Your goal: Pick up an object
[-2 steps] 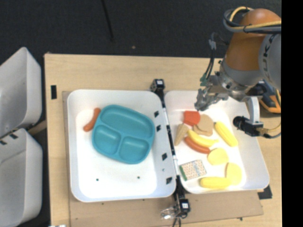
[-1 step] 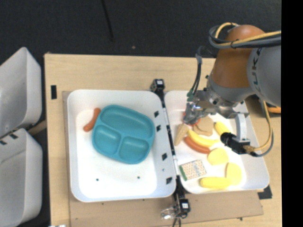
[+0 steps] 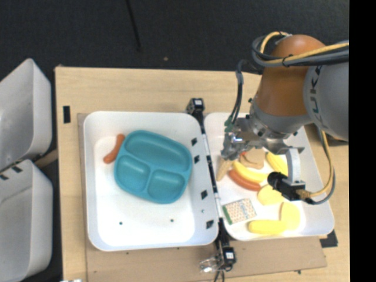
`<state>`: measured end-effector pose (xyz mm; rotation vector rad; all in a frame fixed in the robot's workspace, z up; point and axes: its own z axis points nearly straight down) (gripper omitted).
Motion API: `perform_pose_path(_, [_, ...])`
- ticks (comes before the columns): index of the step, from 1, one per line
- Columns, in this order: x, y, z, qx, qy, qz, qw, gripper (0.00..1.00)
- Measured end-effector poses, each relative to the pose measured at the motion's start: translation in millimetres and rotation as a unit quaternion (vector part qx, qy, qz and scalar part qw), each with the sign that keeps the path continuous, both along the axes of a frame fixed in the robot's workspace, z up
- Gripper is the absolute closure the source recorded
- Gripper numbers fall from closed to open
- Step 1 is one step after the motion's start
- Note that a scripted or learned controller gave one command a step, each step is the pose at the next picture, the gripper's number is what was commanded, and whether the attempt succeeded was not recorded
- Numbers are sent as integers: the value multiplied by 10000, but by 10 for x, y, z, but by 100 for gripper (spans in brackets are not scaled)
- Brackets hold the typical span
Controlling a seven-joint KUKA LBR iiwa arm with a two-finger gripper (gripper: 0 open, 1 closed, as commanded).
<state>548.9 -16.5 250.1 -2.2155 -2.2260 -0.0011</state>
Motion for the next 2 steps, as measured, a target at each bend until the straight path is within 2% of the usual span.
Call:
perform_pose_path(1, [-28,-78,3,-2,5,-22,10000,100])
perform_pose_path(2, [-49,33,-114,-9,3,-17,10000,100])
